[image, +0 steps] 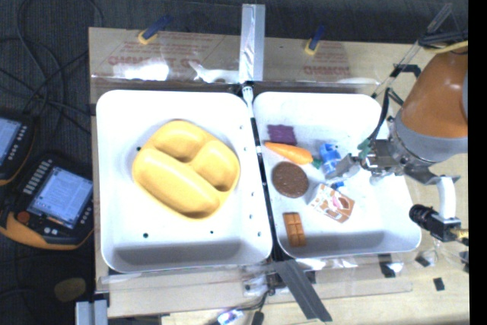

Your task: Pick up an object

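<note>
Gripper, open or shut unclear, hovers over right bin beside blue item and packet; crowding risks a glancing, failed grasp.

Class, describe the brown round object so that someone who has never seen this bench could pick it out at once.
Find the right-hand white bin and look near its left wall. Just below the orange carrot lies the brown disc. It is the one flat, round, dark brown item there; the nearby brown block is rectangular.
</note>
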Tool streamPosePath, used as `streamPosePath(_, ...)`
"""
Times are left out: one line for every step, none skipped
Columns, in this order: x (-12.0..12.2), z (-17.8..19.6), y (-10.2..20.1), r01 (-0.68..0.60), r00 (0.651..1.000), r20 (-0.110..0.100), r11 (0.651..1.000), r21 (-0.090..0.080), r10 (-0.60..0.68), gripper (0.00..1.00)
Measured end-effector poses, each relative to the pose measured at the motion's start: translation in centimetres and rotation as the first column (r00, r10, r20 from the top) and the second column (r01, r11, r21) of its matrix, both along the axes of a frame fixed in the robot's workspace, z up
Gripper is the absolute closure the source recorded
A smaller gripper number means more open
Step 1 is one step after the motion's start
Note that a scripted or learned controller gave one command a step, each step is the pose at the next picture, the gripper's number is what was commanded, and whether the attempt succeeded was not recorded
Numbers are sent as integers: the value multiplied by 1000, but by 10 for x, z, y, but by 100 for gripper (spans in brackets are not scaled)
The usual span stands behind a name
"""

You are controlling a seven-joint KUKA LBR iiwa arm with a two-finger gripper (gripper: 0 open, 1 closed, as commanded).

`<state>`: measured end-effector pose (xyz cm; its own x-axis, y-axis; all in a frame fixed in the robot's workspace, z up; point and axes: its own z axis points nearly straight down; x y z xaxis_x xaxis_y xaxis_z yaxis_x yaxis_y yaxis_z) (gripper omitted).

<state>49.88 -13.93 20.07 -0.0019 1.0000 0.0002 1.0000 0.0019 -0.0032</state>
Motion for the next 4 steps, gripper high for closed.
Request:
streamPosePath(51, -109, -3, -85, 996, 20, 996, -5, 85, 0)
streamPosePath(99, -103, -3, -47, 999, 8, 999, -2, 47, 0)
streamPosePath(99, -93, -2, -48, 999, 7, 999, 2, 48, 100)
streamPosePath(40, 31, 91, -74, 997, 0, 997, 0, 74, 100)
